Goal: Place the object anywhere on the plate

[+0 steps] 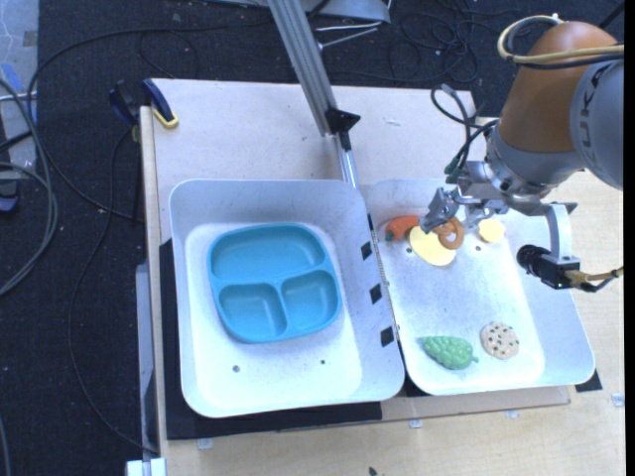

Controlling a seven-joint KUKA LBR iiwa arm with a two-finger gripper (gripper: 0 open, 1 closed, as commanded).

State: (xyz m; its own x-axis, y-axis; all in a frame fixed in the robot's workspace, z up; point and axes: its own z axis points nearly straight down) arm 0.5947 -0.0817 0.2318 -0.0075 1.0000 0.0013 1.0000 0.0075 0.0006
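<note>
The pale wooden bench (248,127) takes up most of the view, w/ dark carpet and cables around it. On it sit two shallow white bins side by side. The left white bin (198,365) holds a light blue plastic plate w/ three compartments (273,281), roughly centred, nothing lying on it as far as I can see. The right white bin (536,296) has all the small stuff.

The grey KUKA arm w/ the orange band (556,77) comes in from the right and hangs over the top part of the right bin. Its two-finger gripper (444,214) is down low by the cluster of items at the bin's far end. Fingers: can't tell if they're apart or together, too dark and blurry there, and can't say if anything's pinched.

Right at the gripper tip there's a small brown ring-shaped thing, prob a pretzel (451,234), sitting on or touching a pale yellow flat rounded piece (433,250). Just left of that, an orange lumpy item (400,228) near the bin's left wall. A small yellow round bit (491,231) lies just right of the gripper.

Nearer the front of the bin: a green leafy-looking piece (448,351) and beside it, to the right, a round choc-chip cookie (499,340). These two are close but apart, well away from the gripper.
</note>
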